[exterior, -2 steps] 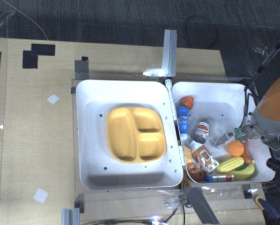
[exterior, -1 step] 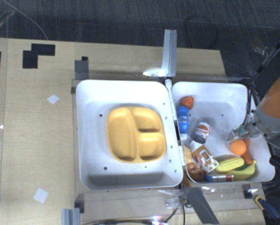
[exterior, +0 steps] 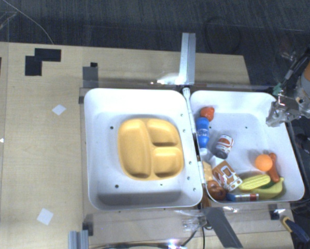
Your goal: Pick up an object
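The objects lie in the right bin [exterior: 248, 104], all below and to the left of the gripper [exterior: 277, 113] at its right rim. Farthest left stand an orange-red piece [exterior: 207, 112] and a blue bottle [exterior: 202, 129] along the dividing wall. A small silver can [exterior: 223, 146] lies tilted nearer centre. An orange ball [exterior: 264, 163] sits almost straight below the gripper. At the near edge crowd a snack packet [exterior: 227, 175], a corn cob [exterior: 254, 182] and a banana [exterior: 271, 189], touching.
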You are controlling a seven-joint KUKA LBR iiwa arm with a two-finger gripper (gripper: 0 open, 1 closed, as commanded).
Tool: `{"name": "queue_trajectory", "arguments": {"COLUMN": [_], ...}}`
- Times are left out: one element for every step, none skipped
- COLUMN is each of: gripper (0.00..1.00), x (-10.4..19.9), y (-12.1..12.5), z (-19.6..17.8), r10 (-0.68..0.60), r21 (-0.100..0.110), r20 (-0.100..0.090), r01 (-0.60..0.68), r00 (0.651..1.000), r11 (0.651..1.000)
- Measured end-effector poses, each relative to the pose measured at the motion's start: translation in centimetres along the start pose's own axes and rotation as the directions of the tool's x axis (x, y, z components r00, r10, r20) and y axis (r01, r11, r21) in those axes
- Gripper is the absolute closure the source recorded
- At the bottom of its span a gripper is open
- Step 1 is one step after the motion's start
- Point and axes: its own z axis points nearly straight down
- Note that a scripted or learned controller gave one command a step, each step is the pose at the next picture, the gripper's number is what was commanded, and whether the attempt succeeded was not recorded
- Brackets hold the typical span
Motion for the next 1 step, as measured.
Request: {"name": "queue_trajectory", "arguments": {"gripper": [1.0], "x": [1.12], "y": [-0.66], "z": [-2.42], "r10": [-0.153], "r21": [0.003], "r20": [0.0], "r01": [0.153], "r00": [0.988], "r11": [0.988]}}
